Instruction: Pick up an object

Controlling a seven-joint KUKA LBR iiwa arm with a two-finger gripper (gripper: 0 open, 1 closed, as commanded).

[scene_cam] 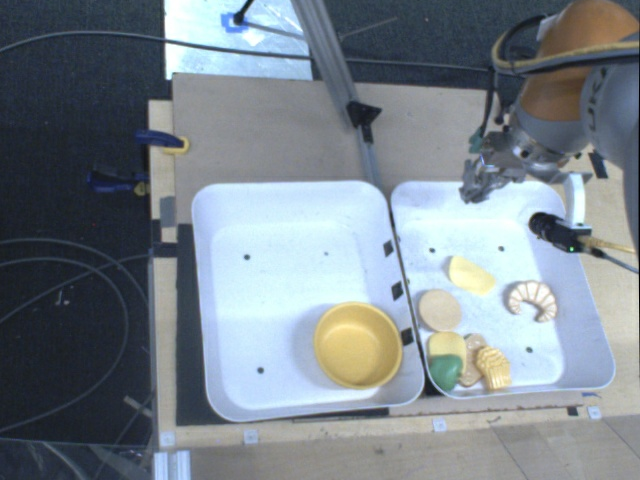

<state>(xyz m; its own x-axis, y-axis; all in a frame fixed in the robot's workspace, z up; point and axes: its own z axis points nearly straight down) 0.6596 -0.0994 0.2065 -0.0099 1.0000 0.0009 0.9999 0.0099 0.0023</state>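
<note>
Nearest the lens: yellow bowl (358, 344), in the left bin (230, 218), well to my pincer's left and far below it. It is that bin's sole content.

Right bin (590, 358), contents all below my pincer (478, 186), listed left to right:
- tan round disc (439, 310), beside the wall between the bins.
- yellow-and-green piece (446, 360), at the near rim, below the disc.
- pale yellow lump (471, 275), closest item to me, still well apart.
- small ridged golden piece (492, 367), just beside the yellow-and-green one.
- croissant-shaped toy (532, 299), furthest right.

Pincer status: hovering over the far edge of the right bin, above bare floor. Whether it is released or clenched I cannot tell; too dark and small. Nothing visibly between the tips.

Progress, my judgement: nothing picked. Every candidate lies in a bin. Remaining: choose a target, descend, close, lift. The pale yellow lump looks like the shortest reach.
</note>
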